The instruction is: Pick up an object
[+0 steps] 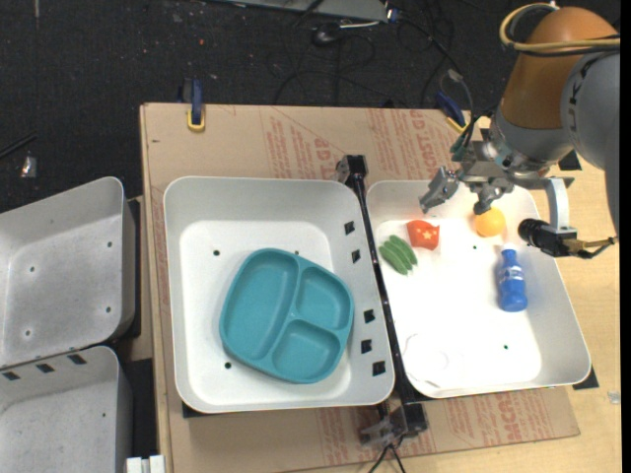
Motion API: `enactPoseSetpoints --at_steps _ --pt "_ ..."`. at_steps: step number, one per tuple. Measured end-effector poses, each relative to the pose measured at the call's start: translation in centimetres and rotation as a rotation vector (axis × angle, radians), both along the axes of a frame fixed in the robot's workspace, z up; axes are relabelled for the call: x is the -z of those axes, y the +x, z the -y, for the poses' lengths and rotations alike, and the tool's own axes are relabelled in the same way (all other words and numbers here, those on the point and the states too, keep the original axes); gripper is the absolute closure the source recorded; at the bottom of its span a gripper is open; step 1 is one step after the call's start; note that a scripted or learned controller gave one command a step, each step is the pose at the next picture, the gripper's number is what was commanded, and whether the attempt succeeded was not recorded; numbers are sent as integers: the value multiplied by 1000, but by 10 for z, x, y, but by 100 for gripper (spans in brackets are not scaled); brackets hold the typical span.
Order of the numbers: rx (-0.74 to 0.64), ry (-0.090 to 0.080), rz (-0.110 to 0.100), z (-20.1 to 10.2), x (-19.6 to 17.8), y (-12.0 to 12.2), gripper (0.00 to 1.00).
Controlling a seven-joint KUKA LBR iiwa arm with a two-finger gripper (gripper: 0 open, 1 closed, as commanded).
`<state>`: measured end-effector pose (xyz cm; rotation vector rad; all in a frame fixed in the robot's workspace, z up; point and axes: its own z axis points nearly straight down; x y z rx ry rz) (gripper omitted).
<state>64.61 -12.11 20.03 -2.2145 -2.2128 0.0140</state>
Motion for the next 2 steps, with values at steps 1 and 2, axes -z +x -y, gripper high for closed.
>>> enactPoseSetpoints --at_steps 1,2 --pt "-2 -2 14 0 -9 3 0" --pt "-4 -1 10 -10 40 4 0"
